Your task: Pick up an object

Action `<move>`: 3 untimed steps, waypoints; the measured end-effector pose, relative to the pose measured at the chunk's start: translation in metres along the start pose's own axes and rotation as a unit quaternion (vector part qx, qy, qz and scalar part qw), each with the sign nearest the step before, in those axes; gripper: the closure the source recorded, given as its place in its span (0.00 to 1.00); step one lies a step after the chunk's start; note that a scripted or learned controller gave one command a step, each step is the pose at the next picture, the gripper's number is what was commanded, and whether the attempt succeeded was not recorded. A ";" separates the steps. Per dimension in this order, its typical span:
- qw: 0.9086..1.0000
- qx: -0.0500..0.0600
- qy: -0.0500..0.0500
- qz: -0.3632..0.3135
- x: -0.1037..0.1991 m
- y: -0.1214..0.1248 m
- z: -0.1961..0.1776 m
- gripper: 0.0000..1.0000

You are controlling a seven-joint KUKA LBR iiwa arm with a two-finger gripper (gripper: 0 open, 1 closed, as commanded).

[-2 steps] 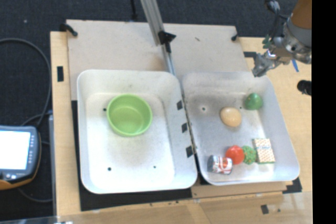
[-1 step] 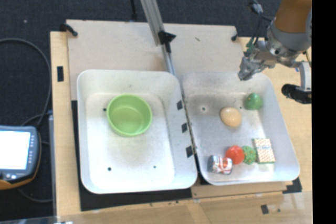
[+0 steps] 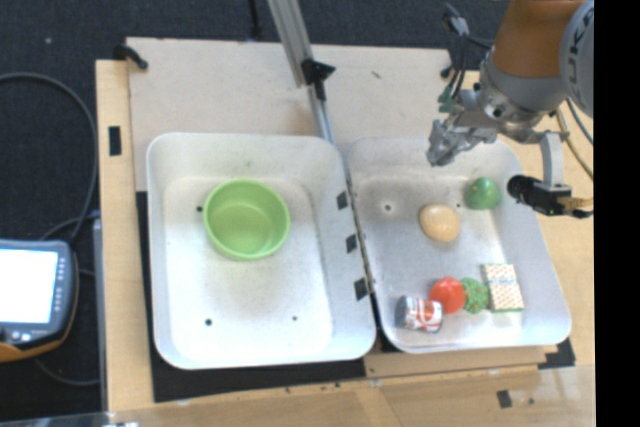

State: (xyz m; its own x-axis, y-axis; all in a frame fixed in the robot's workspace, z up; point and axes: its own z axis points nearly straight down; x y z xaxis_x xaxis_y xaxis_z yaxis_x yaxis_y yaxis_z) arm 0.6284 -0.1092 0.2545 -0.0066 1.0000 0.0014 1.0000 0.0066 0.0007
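Camera view looks down on a pale wooden surface bearing two shallow white bins side by side. Left bin holds a round green bowl, smooth like plastic, upright and well apart from everything else. Right bin carries the loose things: a small green ball near the far right wall, a smooth beige egg-shaped object just beside it toward the middle, and along the near wall a cluster of a red round piece, a crinkled silver-and-red wrapper or can touching it on the left, a leafy green bit and a patterned rectangular box on the right. The grey arm with its orange band reaches in from the right, and its jaws hang over the far edge of the right bin, above and apart from the egg and ball; nothing sits between them, and I cannot tell whether they stand apart or together. A slanted aluminium rail crosses the far side, ending near the gap between the bins.
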 end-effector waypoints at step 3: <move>1.000 0.000 0.000 -0.001 0.160 -0.073 -0.006 1.00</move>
